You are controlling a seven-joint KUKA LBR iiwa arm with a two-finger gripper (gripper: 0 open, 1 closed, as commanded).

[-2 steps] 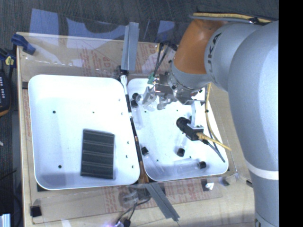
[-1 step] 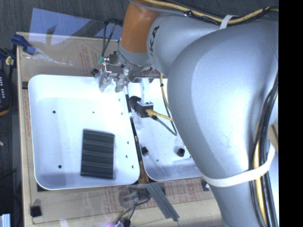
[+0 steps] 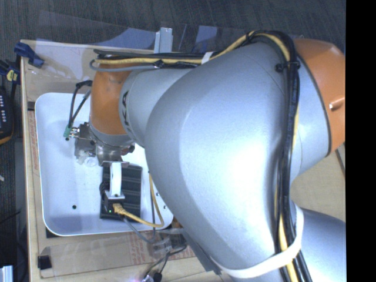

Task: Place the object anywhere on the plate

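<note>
1. The tool (image 3: 86,148), a pale metallic cluster under the wrist, hung low over the white bin (image 3: 56,175). I could not tell whether it was spread or pressed together.
2. Just above it sat the smooth, rounded orange band (image 3: 107,104), joined to the broad grey arm (image 3: 223,157).
3. The bin had rounded corners and a smooth, shallow floor. A tiny dark speck (image 3: 74,207) lay below the tool, apart from it.
4. Where the object lay could not be told, as the arm covered everything to the tool's right.
</note>
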